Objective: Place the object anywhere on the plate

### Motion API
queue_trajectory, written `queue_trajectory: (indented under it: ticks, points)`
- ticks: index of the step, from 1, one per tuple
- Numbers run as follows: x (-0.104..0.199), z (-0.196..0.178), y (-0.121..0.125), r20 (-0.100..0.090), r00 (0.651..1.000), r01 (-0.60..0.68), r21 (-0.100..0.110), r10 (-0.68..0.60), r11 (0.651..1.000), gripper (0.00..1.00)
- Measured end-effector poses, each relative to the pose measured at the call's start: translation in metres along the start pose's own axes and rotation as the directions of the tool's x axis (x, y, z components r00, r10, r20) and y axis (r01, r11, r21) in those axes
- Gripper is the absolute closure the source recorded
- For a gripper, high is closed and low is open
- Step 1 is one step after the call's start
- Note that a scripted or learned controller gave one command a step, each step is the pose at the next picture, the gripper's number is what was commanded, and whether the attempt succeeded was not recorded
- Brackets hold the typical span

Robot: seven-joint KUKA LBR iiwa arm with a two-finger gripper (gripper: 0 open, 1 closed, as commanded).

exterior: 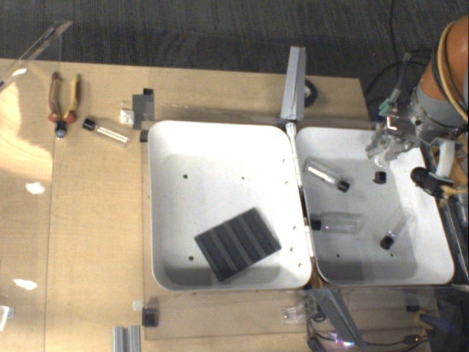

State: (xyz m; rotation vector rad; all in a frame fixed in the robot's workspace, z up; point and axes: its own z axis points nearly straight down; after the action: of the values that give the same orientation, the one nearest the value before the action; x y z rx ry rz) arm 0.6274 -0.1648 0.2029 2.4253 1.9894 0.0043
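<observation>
The gripper (pixel 382 151) hovers over the right bin's (pixel 440 270) far edge, fingers' state unclear, while the nearest vial (pixel 327 175) lies just left of it, long axis slanting toward the dark plate (pixel 237 244).

Dark carpet floor (pixel 183 6) behind wood bench (pixel 80 233).

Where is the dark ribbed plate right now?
The dark ribbed plate lies tilted in the left bin, toward its front right, near the divider.
</observation>
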Motion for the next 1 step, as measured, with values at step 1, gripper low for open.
queue_trajectory:
  ticks: [1]
  points:
    - [0.1047,0.0078,0.0136,-0.002,0.998,-0.059,0.002,0.059,0.998,1.0]
